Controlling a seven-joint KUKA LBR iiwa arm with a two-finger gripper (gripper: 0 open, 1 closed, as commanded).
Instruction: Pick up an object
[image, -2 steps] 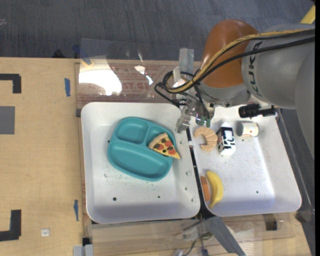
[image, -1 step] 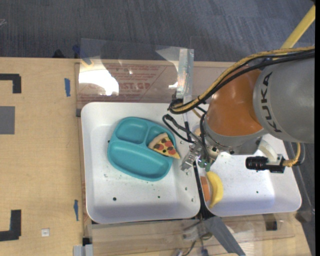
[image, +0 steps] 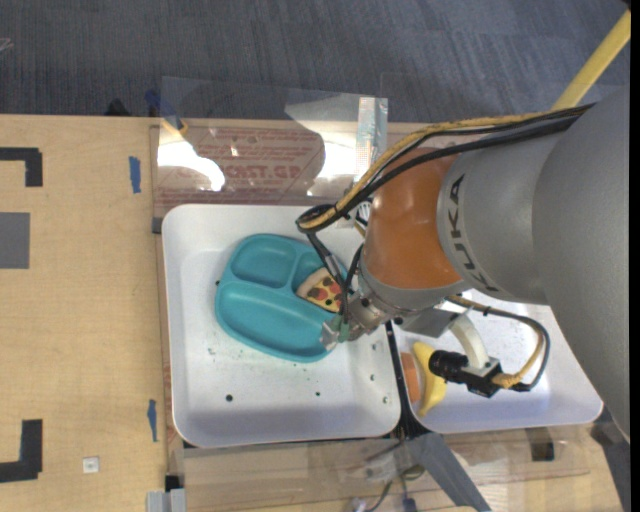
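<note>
Plate is your obvious target here, a teal divided one sitting in the left bin, toward its right half. Starting from the near side: the bottom of that bin has just a few dark specks on it, then comes the plate's big lower compartment, then the two smaller ones behind it. One of those has what looks like a toy pizza slice lying in it, right under the wrist.

You've got the gripper down at the plate's right rim, but the arm blocks the view and I can't tell whether it's spread or closed, or whether it has anything.

Handling-wise, I'd guess the plate is hard plastic: light, stiff, kinda slick. Pinching the thin raised rim is really your only option, since the flat middle gives you nothing. Expect it to tip or swing from an edge grip.

Its long axis runs from upper left to lower right, lying flat, open side up.

Next door, the right bin has a yellow banana-ish thing, and farther back there's a clear plastic sheet.
</note>
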